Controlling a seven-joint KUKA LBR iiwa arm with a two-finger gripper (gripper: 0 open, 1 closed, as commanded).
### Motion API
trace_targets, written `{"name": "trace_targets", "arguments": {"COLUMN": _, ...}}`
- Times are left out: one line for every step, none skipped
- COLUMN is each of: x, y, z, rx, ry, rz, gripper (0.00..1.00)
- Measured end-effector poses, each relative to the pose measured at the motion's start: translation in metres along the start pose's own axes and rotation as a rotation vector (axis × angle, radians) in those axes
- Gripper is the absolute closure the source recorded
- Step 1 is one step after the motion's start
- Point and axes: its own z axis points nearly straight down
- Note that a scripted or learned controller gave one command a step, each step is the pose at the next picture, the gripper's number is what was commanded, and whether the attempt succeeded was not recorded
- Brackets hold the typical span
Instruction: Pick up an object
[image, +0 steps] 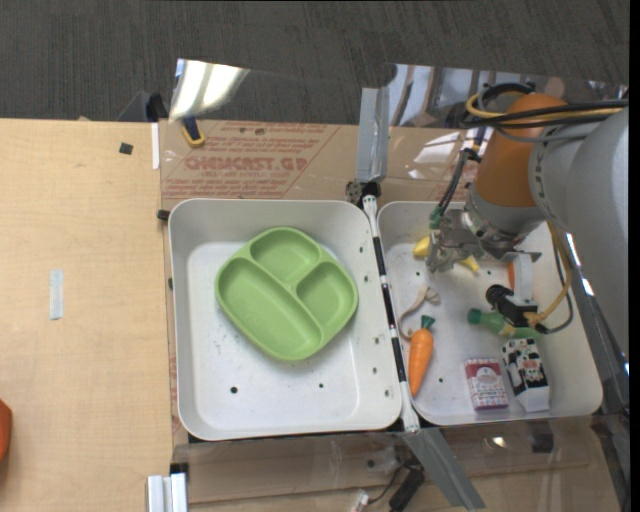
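Yellow banana touching end effector, right bin.

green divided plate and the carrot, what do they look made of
Green divided plate: looks like moulded plastic, one even matte green, with soft rounded walls between its three compartments and only a faint sheen. Carrot: probably a plastic or rubber toy, going by its uniform smooth orange body and solid green top; the view is too small to rule out painted wood.
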Motion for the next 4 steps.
{"name": "trace_targets", "arguments": {"x": 0.000, "y": 0.000, "z": 0.000, "rx": 0.000, "ry": 0.000, "rz": 0.001, "gripper": 0.00}}
{"name": "trace_targets", "arguments": {"x": -0.014, "y": -0.074, "z": -0.005, "rx": 0.002, "ry": 0.001, "rz": -0.001, "gripper": 0.00}}
{"name": "trace_targets", "arguments": {"x": -0.015, "y": -0.012, "z": 0.000, "rx": -0.001, "ry": 0.000, "rz": -0.126, "gripper": 0.00}}
{"name": "trace_targets", "arguments": {"x": -0.008, "y": 0.025, "z": 0.000, "rx": 0.000, "ry": -0.001, "rz": -0.074, "gripper": 0.00}}
